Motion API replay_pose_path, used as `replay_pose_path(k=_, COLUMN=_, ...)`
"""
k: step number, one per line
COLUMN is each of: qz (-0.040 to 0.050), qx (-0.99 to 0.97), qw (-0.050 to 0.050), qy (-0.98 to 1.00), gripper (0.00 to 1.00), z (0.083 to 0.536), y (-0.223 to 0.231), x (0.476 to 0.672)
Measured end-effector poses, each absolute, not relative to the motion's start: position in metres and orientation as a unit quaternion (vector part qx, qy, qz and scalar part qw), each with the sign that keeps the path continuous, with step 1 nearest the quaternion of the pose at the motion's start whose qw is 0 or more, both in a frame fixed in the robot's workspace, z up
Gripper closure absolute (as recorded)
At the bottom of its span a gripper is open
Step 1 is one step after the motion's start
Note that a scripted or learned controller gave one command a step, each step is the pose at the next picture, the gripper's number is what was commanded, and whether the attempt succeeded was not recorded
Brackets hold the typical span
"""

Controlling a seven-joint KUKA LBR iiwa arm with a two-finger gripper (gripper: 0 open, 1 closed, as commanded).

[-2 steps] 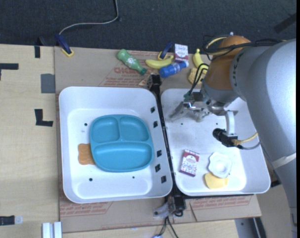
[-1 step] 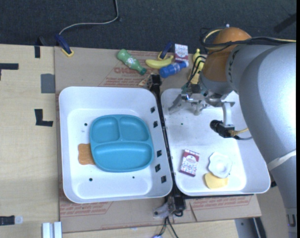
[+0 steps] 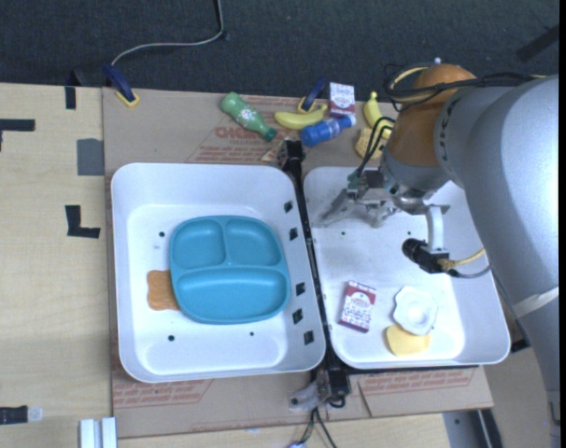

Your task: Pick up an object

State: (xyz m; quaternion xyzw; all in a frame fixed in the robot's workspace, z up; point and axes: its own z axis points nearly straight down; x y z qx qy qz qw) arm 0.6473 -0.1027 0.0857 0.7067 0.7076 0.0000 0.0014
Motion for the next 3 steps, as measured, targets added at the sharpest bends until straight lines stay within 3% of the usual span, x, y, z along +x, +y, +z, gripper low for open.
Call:
replay_pose_path(k=2, qz=0.0003, qx=0.706, qw=0.000, qy=0.708, gripper=0.00, z=0.085, y=-0.102, x=0.657)
replay_pose_path(k=3, qz=0.0001, qx=0.707, qw=0.002, qy=0.707, gripper=0.00, z=0.086, y=-0.097, x=0.637)
